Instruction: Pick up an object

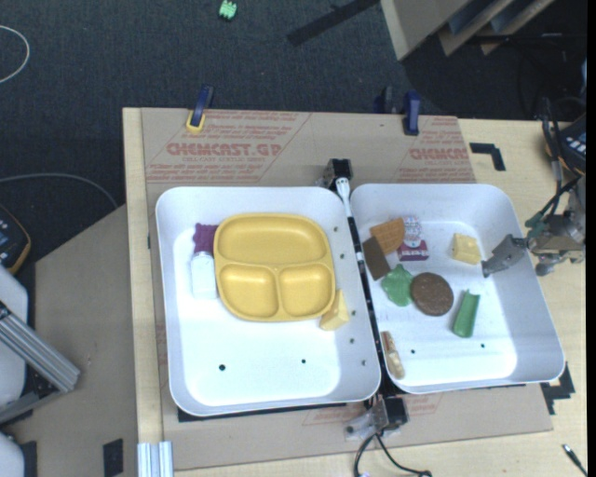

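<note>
Dark carpet surrounds the desk (279, 140), where the end effector (494, 261), grip state impossible to tell, sits at the right bin's (521, 363) right edge; it should descend squarely over the nearby yellow block (466, 248).

Two shallow white bins, left (270, 373) and right (503, 354), side by side on a brown board (279, 140) printed "CHEMCAST". Yellow clamp (196, 116) and blue clamp (411, 112) gripping the board's far edge. Beyond, dark carpet (93, 74) with a small green scrap (227, 10) and a looping white cable (14, 51). Aluminium rail (33, 349) at near left.
</note>
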You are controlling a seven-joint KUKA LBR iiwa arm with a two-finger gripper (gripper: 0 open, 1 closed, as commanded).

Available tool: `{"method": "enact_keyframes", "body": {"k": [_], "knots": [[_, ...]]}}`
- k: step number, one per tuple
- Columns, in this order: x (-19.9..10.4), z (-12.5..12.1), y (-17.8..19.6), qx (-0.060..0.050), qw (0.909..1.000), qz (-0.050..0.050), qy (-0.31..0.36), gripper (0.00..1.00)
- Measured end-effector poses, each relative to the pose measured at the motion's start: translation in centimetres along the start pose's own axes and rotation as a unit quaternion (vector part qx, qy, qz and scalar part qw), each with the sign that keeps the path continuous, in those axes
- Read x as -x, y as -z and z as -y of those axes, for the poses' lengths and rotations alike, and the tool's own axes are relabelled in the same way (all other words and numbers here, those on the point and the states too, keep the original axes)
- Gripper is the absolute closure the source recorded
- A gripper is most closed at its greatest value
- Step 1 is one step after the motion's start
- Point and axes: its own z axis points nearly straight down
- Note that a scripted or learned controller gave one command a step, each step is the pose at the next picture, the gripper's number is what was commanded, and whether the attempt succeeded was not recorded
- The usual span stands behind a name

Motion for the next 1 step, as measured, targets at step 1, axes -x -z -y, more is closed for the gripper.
{"method": "enact_keyframes", "body": {"k": [1], "knots": [[-0.03, -0.28, 0.68, 0.006, 1.0, 0.002, 0.002, 0.0]]}}
